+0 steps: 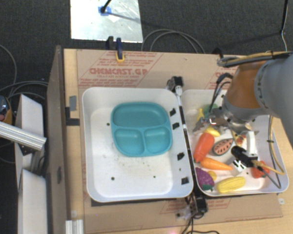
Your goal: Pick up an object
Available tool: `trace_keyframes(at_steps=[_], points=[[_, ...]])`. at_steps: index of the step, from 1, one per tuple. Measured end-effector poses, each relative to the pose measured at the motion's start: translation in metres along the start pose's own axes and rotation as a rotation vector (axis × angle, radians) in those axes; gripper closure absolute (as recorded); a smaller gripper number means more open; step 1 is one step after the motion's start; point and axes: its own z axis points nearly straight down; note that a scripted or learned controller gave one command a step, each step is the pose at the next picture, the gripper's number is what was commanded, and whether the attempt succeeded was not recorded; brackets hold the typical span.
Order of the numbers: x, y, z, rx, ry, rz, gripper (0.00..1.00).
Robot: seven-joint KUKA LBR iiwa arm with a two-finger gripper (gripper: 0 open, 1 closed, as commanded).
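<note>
Your bench is lined with a brown cardboard sheet (136, 67) printed in red letters that read "CHEMCAST GP"; further red print near its right corner is too small to read. On it sit the two shallow white plastic bins: the left bin (100, 130) holds a teal three-compartment plastic tray (140, 129), and the right bin (278, 160) holds a crowd of toy food. The grey arm with its orange band (263, 89) reaches in from the right and covers the back of that bin. Its gripper (212, 122) is low over the toys, partly hidden among them, so you cannot tell how the claw stands. Just below it lie an orange toy carrot (203, 146), a second, slimmer carrot (216, 164), a yellow toy corn cob (230, 183) and a purple toy (204, 176).
</note>
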Motion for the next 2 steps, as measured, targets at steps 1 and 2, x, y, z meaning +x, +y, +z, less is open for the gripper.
trace_keyframes(at_steps=[1,2], points=[[0.003,-0.044,0.0,0.0,0.0,0.0,0.0],[0.003,-0.041,-0.012,-0.006,-0.001,-0.001,1.0]])
